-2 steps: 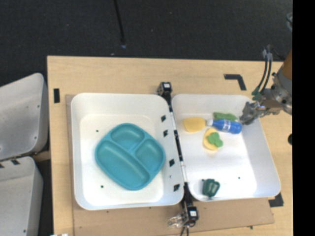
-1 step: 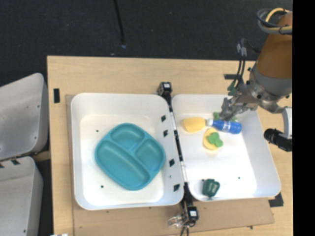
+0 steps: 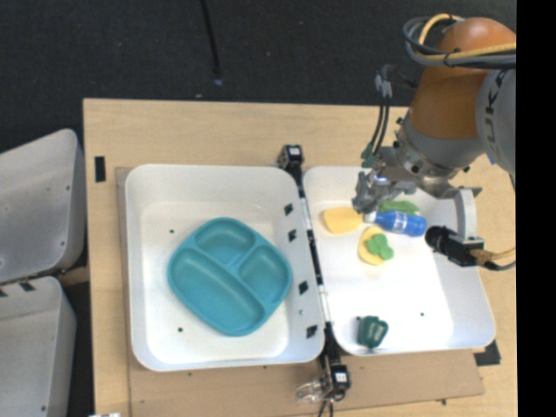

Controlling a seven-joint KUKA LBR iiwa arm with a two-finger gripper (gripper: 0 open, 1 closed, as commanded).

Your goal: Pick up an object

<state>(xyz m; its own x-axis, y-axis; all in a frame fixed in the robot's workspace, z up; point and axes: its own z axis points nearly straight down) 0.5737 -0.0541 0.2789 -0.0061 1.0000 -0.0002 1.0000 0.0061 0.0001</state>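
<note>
In the right bin (image 3: 452,320) lie a yellow wedge-shaped piece (image 3: 340,221), a blue bottle with a white cap (image 3: 400,223), a yellow piece with a green top (image 3: 376,248) and a dark green cup (image 3: 371,331). A green thing (image 3: 405,206) peeks out behind the blue bottle. My gripper (image 3: 368,197) hangs over the bin's far part, just above the gap between the yellow wedge and the blue bottle. Nothing shows between its fingers.
The left bin (image 3: 148,320) holds a teal divided plate (image 3: 228,274). A raised divider with black clips (image 3: 306,233) separates the two bins. The arm's orange band (image 3: 456,68) rises at the upper right.
</note>
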